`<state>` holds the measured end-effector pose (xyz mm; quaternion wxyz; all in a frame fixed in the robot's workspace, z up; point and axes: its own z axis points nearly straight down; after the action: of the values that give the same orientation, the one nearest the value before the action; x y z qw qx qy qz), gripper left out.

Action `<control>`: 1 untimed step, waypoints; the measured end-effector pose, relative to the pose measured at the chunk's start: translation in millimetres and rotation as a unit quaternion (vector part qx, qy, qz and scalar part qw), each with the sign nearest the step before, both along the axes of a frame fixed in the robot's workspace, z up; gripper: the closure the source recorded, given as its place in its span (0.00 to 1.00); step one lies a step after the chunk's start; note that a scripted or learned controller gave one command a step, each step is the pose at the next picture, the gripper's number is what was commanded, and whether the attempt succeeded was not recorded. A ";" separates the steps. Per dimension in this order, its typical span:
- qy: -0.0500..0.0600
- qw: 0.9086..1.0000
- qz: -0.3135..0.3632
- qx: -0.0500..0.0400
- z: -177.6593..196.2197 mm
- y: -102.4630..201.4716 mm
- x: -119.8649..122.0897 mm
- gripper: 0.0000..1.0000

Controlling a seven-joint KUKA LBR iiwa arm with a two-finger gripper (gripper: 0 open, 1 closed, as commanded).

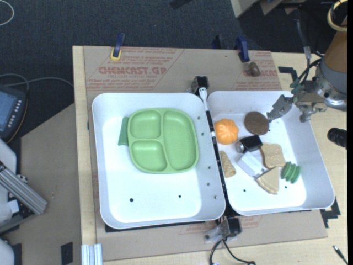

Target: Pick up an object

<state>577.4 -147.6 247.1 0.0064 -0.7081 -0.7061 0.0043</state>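
Gripper (292, 106) at right bin's (322, 170) 1 o'clock rim, fingers spread, nothing between; arm cut off by frame (wrist partly). Brown disc (256, 122) nearby, identity unclear.

A robotics lab — clamped cardboard-topped bench (165, 65), cables (33, 84), twin white bins (105, 148).

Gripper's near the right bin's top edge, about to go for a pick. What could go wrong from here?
1. The gripper hangs by the right bin rim; a descent there may clip the wall.
2. The items are packed tight: the brown disc, orange ball and black cylinder nearly touch, so fingers may nudge a neighbour.
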 end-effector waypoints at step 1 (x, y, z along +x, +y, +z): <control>-0.007 1.000 0.002 -0.001 7.7 0.3 2.3 0.00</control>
<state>579.7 -147.4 254.8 0.0007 -0.7071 -0.7071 0.0003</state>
